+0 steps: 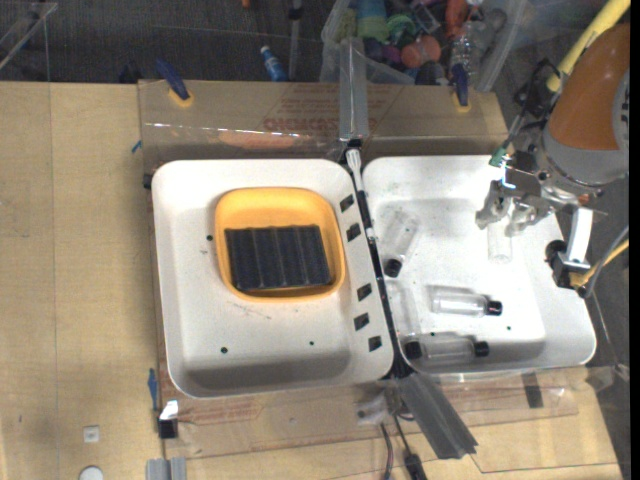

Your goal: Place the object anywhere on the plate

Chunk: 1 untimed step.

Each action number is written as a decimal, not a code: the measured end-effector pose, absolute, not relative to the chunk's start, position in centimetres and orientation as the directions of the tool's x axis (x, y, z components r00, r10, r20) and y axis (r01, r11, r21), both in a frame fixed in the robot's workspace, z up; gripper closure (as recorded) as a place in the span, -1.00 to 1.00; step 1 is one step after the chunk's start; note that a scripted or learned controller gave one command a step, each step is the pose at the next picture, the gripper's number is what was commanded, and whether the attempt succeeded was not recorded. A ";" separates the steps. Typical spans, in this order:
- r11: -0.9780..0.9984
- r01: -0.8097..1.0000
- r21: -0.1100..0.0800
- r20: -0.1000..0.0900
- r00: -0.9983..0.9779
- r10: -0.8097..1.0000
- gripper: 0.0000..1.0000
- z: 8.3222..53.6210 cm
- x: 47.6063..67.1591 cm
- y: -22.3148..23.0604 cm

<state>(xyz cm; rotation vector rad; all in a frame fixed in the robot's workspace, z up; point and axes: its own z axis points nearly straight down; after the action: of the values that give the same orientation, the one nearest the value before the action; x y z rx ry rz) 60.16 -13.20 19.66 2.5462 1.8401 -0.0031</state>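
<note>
1. The claw (505,218) hangs over the upper right part of the right bin (570,343), below the grey arm with its orange band (590,98); I cannot tell how its tips stand, and nothing is seen held in it.
2. 3 clear vials with dark caps lie in the right bin, all to the left of the claw or below it.
3. The upper vial (397,238) lies to the claw's left; its long axis runs at a slant, cap end pointing down-left toward the divider (370,258) between the bins.
4. The middle vial (462,302) lies below the claw and slightly left; its long axis is near level across the view, cap pointing right.
5. The lowest vial (445,348) sits farther below the claw, by the bin's lower wall; its long axis is also near level, cap pointing right.
6. The yellow plate (278,203) sits far to the claw's left in the left bin (190,348); it is rounded and square and carries a dark ribbed insert (277,258) in its middle. No vial touches it.
7. Both bins are white and shallow and rest on a tan wooden desk (70,268).
8. Above and left of the claw, beyond the desk, stands a clear tub of coloured toys (420,13). Blue clamps (178,90) grip the desk's far edge.
</note>
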 end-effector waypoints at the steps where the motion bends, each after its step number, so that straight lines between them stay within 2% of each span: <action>1: -0.268 0.964 0.000 -0.002 0.268 0.964 1.00 20.0 65.1 -15.8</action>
<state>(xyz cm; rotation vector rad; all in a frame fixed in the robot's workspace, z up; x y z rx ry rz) 65.12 -15.80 19.98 2.5000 1.9003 -0.0022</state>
